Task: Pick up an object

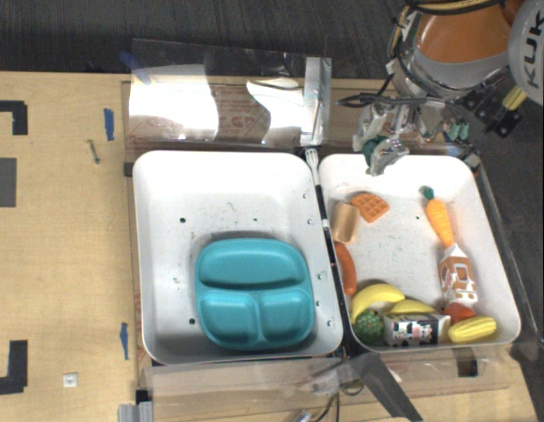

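We see the toy objects lying in the right bin [496, 236], none of them lifted; taking the waffle [370, 207] as our landmark, it lies near the bin's far left part; the tan cup [344, 221] lies just left of it, tipped on its side; the carrot [439, 217] lies well to its right; the small bottle [458, 275] sits nearer us than the carrot; the hot dog [346, 266] runs along the left wall below the cup; the bananas [381, 298], a green fruit [370, 325], a can [416, 329] and a lemon [473, 329] crowd the near edge. The gripper [388, 152] hangs above the far rim, beyond the waffle, nothing between its fingers; whether they are spread or closed we cannot tell. The left bin [166, 192] holds a teal divided tray [252, 293].
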Motion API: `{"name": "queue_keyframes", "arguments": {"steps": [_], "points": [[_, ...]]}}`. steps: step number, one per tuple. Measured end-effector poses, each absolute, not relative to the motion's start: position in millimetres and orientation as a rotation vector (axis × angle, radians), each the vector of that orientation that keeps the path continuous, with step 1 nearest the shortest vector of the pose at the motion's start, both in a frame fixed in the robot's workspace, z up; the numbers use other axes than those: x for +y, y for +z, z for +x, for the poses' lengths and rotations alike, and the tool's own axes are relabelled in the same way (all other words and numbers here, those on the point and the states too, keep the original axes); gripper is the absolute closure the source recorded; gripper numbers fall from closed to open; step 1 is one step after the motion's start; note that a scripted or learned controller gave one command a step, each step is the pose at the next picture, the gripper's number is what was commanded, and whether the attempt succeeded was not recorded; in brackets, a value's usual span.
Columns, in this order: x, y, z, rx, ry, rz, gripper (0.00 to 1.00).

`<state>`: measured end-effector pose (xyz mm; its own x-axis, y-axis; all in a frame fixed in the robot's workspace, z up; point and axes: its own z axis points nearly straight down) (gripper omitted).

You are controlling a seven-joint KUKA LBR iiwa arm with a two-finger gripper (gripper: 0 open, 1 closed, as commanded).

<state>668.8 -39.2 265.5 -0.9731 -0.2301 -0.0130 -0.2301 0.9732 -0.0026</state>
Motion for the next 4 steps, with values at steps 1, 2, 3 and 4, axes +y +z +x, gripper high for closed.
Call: {"name": "queue_keyframes", "arguments": {"steps": [1, 2, 3, 4], "points": [[-36.1, 301.2, 668.6, 3.090, -0.002, -0.485, 1.00], [-78.1, 301.6, 668.2, 3.059, -0.004, -0.665, 1.00], [-76.4, 314.7, 670.4, 3.047, -0.006, -0.662, 1.00], [-64.4, 274.7, 631.1, 2.978, 0.001, -0.987, 1.00]]}}
